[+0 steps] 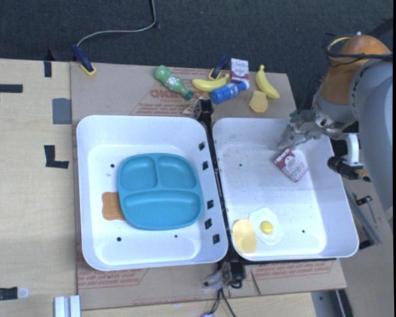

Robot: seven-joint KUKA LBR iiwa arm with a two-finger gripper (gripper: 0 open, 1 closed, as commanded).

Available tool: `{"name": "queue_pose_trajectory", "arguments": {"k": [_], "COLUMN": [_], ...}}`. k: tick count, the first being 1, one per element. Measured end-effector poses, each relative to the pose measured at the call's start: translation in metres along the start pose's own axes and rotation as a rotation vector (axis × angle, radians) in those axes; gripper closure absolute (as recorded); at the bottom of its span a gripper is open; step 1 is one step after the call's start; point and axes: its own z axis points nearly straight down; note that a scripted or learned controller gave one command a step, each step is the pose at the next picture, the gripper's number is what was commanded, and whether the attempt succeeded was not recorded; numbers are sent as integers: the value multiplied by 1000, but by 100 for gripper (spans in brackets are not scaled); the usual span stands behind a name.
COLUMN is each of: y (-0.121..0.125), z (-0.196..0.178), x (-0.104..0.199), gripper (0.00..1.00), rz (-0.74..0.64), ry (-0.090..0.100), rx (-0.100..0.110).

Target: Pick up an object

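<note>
Two white bins sit side by side; the right bin point(330, 197) has bare floor at its centre. At its one o'clock, the gripper point(292, 139) touches a red-and-white carton point(291, 165); I cannot tell its grip. A fried egg point(266, 227) lies at six o'clock.

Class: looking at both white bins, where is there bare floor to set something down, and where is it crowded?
Free: the right bin floor between the red carton and fried egg; a strip of left bin above the blue plate. Crowded: around the end effector and the toys behind the bins.

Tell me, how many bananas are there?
2. One banana lies behind the bins beside the blue bottle; the other banana lies further right, near a yellow wedge.
</note>
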Motion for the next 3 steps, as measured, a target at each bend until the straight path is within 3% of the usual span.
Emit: {"name": "queue_pose_trajectory", "arguments": {"k": [1,2,3], "y": [0,-25,-39], "z": [0,10,9], "x": [0,31,43], "gripper": [0,0,0], "rz": [0,2,3], "ry": [0,3,2], "rx": [1,0,-2]}}
